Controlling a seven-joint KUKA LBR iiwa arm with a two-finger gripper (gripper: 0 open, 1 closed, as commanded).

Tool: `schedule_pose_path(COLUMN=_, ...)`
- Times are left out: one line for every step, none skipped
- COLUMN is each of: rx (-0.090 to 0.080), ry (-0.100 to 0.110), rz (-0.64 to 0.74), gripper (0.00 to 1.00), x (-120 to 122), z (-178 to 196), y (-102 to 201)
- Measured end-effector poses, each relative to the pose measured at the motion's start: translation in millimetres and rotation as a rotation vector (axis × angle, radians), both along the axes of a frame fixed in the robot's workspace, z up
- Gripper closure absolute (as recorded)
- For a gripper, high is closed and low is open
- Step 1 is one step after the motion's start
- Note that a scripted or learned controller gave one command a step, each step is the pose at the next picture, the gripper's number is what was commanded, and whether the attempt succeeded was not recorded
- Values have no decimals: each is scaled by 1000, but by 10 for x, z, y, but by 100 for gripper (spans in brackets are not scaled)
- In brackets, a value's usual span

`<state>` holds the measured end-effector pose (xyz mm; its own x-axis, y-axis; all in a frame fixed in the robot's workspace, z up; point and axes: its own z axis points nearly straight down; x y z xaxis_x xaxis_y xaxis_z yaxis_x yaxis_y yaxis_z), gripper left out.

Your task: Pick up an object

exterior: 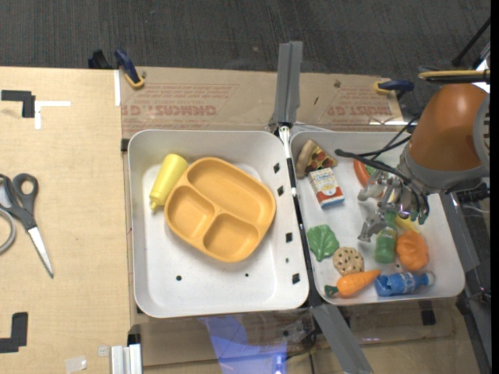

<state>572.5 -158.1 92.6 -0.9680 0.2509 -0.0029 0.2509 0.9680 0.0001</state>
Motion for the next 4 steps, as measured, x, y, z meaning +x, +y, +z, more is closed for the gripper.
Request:
schedule_pose_path(rx=0, ry=1, rz=37, gripper=0, x=-634, z=-3, y=-285)
schedule_pose_path(rx=1, ry=-4, rz=39, gripper=100, x=-616, z=95, y=-277)
schedule_pose_path(rx=0, ry=-3, rz=39, gripper=0, x=-616, z=94, y=-277)
schedule_pose_path(rx=-1, ry=-8, rz=39, gripper=100, x=-600, z=194, y=-280)
